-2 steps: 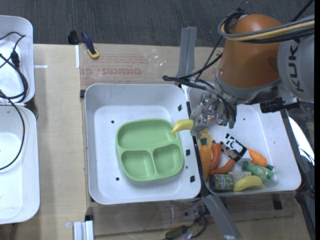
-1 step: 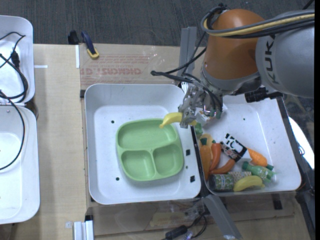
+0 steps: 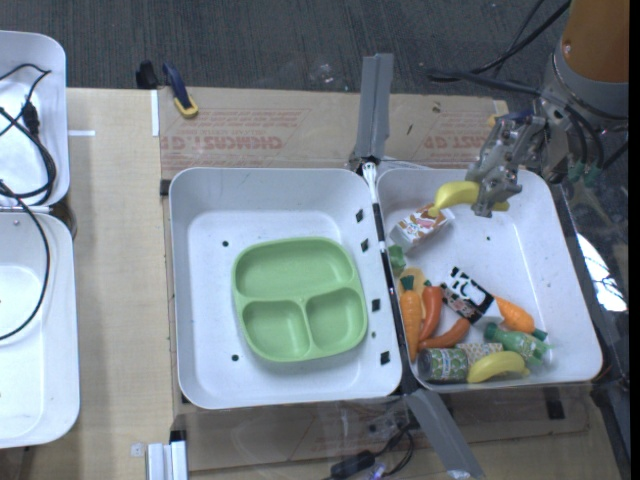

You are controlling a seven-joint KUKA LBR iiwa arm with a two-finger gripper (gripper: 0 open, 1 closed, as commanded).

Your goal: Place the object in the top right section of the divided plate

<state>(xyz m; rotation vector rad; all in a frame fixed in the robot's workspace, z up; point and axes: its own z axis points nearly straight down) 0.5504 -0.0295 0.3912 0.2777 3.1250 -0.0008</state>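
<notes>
Reaching in from the right, the arm (image 3: 600, 38) is cut off by the frame edge, and cables blur the wrist. The gripper (image 3: 492, 200) hangs over the right bin (image 3: 575, 298), fingers clamped on a yellow banana (image 3: 455, 195), curved and held above the bin floor. Below lie a small carton (image 3: 420, 225), carrots (image 3: 420, 313), a can (image 3: 445, 364) and a 2nd banana (image 3: 497, 367). The green plate (image 3: 297, 297) sits in the left bin (image 3: 195, 288).

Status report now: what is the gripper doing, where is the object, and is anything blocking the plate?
Gripper over right bin, shut on yellow banana. Banana lifted. Green divided plate in left bin, path over the divider looks open.
</notes>
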